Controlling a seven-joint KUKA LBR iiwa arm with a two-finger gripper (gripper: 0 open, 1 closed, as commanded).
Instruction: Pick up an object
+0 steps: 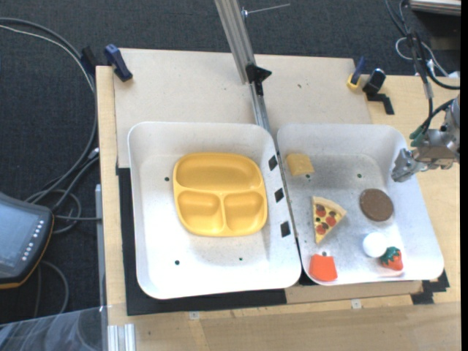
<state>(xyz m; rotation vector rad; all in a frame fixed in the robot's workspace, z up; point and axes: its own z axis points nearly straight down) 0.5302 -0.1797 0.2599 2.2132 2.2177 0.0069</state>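
Observation:
The right bin [344, 139] holds several toy foods: a tan cracker square [299, 164] at its far left, a pizza slice [327, 219] in the middle, a brown round patty [376, 205] to the right, a white ball [374, 244], a strawberry [392, 259] and an orange-red piece [322, 267] near the front edge. My gripper [404, 167] hangs at the bin's right rim, up and to the right of the patty, with nothing seen in it. Its fingertips are too small to read.
The left bin [146, 196] carries a yellow divided plate [219, 193]. A metal pole [235, 28] rises at a slant from between the bins. Clamps sit at the bench's back corners [117, 61] [369, 82]. Cables lie on the dark floor at left.

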